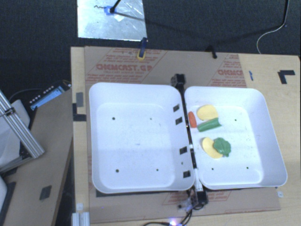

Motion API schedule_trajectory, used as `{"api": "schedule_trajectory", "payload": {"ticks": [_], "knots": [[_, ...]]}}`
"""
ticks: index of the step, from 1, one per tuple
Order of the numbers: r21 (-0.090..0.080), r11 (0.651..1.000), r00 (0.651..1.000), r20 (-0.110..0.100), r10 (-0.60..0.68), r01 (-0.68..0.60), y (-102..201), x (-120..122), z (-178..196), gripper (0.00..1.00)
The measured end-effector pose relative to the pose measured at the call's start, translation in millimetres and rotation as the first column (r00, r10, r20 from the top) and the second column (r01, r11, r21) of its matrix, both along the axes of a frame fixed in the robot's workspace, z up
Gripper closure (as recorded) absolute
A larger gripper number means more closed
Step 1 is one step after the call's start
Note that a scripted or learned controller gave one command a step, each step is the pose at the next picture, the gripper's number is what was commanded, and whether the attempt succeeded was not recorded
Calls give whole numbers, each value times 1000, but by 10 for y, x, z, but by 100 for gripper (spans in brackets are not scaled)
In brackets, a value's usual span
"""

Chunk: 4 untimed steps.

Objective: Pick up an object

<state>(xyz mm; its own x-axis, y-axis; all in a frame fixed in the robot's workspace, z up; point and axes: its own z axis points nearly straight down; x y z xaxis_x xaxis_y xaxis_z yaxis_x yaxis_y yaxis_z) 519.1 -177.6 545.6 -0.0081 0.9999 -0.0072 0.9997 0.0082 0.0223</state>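
Observation:
Several small toy food items lie in the left part of the right bin [270,126]. A yellow rounded piece [207,112] sits nearest the back. Just below it lies a green elongated piece [209,124], and a small orange-red piece [192,119] rests against the bin's left wall. Further forward, a dark green leafy piece [222,147] overlaps a second yellow piece [209,147].
The left bin [136,135] stands beside the right one, with black clips along the seam between them. Both rest on a cardboard sheet [127,65] on the bench. A metal plate [110,13] lies at the back; an aluminium frame [19,131] stands at the left.

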Motion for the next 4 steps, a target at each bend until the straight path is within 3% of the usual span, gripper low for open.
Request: {"api": "schedule_trajectory", "payload": {"ticks": [1, 2, 3, 4], "knots": [[7, 1000, 1000, -19, -3, 3, 230, -338, -101, 100], [4, 1000, 1000, -17, -10, 10, -313, -121, -104, 100], [10, 1000, 1000, -27, 2, -2, 398, -330, -812, 100], [10, 1000, 999, -32, -4, 5, 850, -238, -3160, 100]]}}
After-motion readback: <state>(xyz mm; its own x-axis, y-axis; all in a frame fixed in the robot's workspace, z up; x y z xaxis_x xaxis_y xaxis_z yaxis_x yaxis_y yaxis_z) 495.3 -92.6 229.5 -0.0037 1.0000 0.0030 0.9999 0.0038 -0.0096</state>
